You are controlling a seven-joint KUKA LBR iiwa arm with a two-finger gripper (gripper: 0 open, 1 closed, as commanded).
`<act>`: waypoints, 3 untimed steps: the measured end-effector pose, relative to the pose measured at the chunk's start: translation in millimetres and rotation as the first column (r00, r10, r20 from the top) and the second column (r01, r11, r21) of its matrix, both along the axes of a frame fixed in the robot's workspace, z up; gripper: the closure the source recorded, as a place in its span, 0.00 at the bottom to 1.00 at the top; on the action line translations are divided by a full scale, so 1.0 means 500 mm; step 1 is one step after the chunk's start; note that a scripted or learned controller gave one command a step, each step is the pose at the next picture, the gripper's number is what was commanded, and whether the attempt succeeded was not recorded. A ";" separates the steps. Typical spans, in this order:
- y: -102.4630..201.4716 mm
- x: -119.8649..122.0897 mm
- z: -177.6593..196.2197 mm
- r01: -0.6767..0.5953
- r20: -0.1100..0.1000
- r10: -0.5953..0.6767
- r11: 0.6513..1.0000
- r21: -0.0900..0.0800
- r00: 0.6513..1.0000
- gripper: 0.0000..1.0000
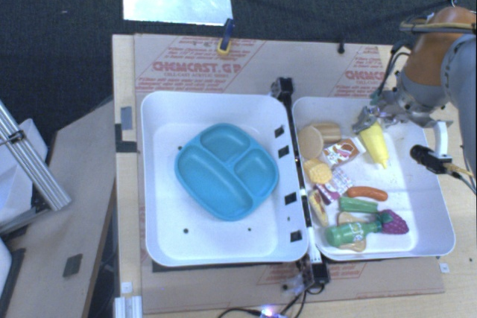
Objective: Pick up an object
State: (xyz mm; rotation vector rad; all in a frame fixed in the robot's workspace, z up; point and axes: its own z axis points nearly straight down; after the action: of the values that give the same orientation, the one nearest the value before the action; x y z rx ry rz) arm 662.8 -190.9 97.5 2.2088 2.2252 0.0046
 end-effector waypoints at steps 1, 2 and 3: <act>0.007 0.007 0.130 0.002 0.002 -0.002 1.000 0.001 1.000 1.00; 0.013 -0.001 0.258 0.001 0.002 -0.001 1.000 0.000 1.000 1.00; 0.013 0.002 0.256 0.001 -0.002 -0.001 1.000 0.001 1.000 1.00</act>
State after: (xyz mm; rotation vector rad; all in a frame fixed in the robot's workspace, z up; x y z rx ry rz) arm 663.6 -184.4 225.3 2.2116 2.2257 0.0031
